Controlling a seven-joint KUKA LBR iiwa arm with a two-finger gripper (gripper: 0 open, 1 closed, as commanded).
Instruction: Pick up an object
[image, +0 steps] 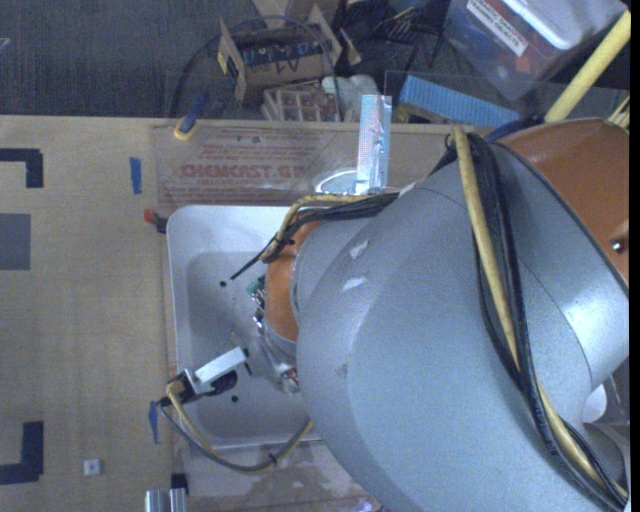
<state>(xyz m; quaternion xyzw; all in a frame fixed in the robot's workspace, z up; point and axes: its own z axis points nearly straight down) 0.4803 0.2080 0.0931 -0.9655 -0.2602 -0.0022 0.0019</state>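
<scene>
While one grey arm (440, 350) looms, one white bin (195, 270) — partly hidden

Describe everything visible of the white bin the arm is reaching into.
The white bin is a shallow tray with a raised, rounded rim and a smooth, plastic-looking floor, shaded grey inside. Its left wall, upper-left corner and part of the floor show; the grey arm covers the rest. It sits on the pale wooden bench. A yellow cable loops over its lower edge.

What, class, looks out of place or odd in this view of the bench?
The grey arm looms across most of the view, covering much of the white bin. A yellow cable loops loosely past the bin's near rim. No spill or damage is visible.
</scene>
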